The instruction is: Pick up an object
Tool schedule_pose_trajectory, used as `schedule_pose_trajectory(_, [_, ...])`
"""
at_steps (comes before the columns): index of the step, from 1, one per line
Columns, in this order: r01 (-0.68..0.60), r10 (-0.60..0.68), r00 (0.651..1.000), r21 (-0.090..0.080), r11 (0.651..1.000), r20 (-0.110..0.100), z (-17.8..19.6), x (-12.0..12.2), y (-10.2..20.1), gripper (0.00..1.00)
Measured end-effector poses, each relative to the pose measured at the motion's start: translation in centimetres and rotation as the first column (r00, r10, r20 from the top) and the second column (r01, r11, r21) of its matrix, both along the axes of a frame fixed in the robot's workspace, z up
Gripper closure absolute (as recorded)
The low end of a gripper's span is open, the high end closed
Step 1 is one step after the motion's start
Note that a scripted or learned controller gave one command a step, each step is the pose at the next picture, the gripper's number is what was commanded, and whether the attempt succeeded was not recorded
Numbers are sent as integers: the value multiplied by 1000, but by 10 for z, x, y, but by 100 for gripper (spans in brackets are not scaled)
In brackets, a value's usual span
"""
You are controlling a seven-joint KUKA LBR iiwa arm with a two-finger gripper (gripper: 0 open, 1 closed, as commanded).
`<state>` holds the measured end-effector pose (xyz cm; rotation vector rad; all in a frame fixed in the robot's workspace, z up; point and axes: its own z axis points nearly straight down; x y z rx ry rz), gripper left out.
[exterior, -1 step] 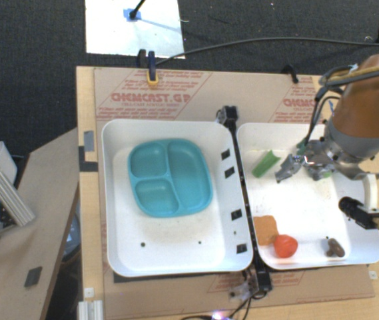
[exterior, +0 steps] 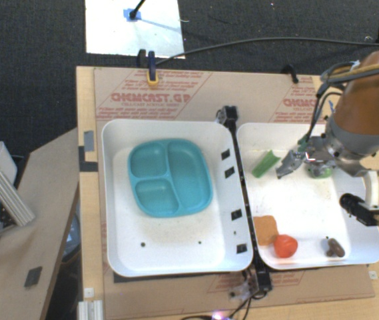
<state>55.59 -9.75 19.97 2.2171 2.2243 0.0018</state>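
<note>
One green block (exterior: pixel 265 163) lies just left of the end effector (exterior: pixel 289 167); grip state unclear.

- The arm (exterior: pixel 369 102) enters from the right edge of the camera view, grey with a broad orange band above the wrist.
- It bends down and leftward from there.
- The wrist (exterior: pixel 339 153), grey and metallic, sits below the orange band and is hung with thin cables.
- The gripper (exterior: pixel 290 165) points left and slightly down from the wrist.
- Its finger state cannot be made out at this angle.
</note>
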Motion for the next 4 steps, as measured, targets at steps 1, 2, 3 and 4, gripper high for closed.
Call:
schedule_pose_trajectory(1, [2,-2,1000,1,1000,-4,-60,-7,-1,0])
schedule_pose_trajectory(2, [2,-2,1000,1,1000,-4,-112,-7,0,0])
schedule_pose_trajectory(3, [2,-2,1000,0,1000,1,-98,-6,-1,100])
schedule_pose_trajectory(4, [0,0,1000,-1,1000,4,-35,-8,-1,100])
